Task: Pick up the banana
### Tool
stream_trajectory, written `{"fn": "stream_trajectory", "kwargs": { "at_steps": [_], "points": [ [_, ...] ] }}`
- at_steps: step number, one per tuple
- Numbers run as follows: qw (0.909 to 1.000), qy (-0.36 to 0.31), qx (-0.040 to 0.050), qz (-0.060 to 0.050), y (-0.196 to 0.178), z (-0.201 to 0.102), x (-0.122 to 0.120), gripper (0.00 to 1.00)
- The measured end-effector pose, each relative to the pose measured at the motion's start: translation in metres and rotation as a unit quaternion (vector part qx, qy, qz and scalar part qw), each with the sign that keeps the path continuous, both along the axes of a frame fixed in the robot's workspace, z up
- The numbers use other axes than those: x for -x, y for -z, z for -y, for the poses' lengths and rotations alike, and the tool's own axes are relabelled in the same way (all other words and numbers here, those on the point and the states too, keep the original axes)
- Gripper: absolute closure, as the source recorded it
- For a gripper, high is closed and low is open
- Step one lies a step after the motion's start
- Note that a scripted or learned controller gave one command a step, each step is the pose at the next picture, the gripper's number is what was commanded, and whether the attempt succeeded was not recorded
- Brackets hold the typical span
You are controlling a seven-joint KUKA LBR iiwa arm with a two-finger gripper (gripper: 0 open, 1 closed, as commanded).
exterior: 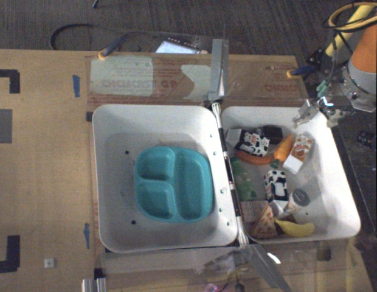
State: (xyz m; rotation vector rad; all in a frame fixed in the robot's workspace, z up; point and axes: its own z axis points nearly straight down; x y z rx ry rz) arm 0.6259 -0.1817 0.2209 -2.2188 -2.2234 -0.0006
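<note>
**Approach not yet begun**

Your gripper (316, 111) hangs over the upper edge of the right bin (342, 181), fingers spread and pinching nothing. The banana (295, 228) lies at that bin's lower edge, beside a small bottle (296, 201). Next you'll likely need to travel down-frame and descend over the banana, clear of the clutter.

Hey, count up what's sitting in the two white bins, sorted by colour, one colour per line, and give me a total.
Teal: 1, the divided plate
Yellow: 1, the banana
Orange: 1, the carrot-like piece
Black-and-white cow print: 2, one carton and another carton
White with red: 1, the small box
Green: 1, the flat packet
Brown: 1, the wedge
Total: 8 I can tell apart
</note>
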Motion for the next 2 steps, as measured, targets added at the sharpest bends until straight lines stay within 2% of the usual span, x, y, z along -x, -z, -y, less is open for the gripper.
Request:
{"fn": "stream_trajectory", "kwargs": {
  "at_steps": [1, 2],
  "points": [
    [1.0000, 0.000, 0.0000, 0.000, 0.000, 0.000, 0.000, 0.00],
    [0.9999, -0.014, 0.0000, 0.000, 0.064, -0.024, 0.096, 0.00]
  ]
}}
